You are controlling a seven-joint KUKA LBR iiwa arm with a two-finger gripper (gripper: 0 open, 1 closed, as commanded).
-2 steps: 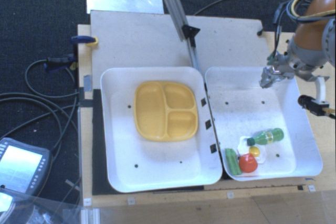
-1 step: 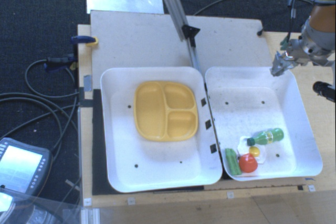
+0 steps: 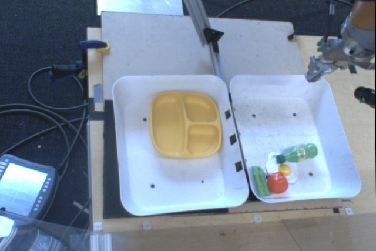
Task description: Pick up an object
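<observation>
Approach step: gripper (image 3: 314, 72) above right bin (image 3: 329, 104) far corner, jaw state indiscernible. Next: descend toward green bottle (image 3: 298, 153).

The grey arm with its orange band (image 3: 363, 9) reaches in from the far right edge, wrist angled downward and leftward, its grey two-finger claw (image 3: 314, 72) hanging low at the far right, nothing visibly between its tips.
</observation>
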